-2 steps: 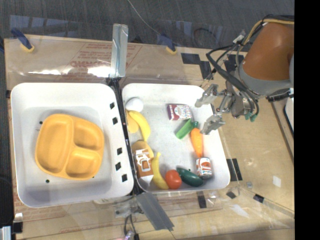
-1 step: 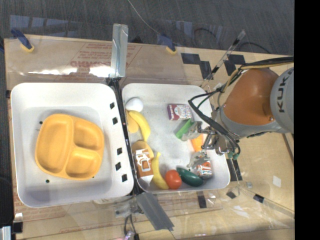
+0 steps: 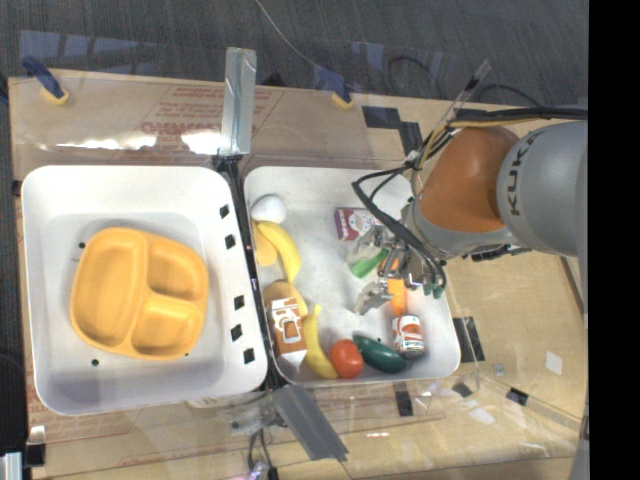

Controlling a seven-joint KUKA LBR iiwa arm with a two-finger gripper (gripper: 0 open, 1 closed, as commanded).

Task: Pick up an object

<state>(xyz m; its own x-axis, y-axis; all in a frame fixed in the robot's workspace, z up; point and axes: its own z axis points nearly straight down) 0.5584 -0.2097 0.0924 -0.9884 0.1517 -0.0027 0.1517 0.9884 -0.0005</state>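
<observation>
My gripper point(image 3: 388, 271) hangs low over the middle of the right bin point(image 3: 322, 193), under the orange band of the arm point(image 3: 470, 180). Directly beneath and beside it lie a green item point(image 3: 366, 262) and a small orange item point(image 3: 398, 294), both partly covered by the gripper and its cables. A purple and white carton point(image 3: 350, 222) lies just to its upper left. A small bottle with a red and white label point(image 3: 407, 334) stands just below it. I cannot make out anything held.
The right bin also holds a white ball point(image 3: 268, 208), a banana point(image 3: 281, 247), a brown box point(image 3: 287, 323), a second banana point(image 3: 317, 349), a red tomato point(image 3: 346, 359) and a dark green vegetable point(image 3: 381, 354). The left bin point(image 3: 50, 193) holds a yellow divided tray point(image 3: 138, 291).
</observation>
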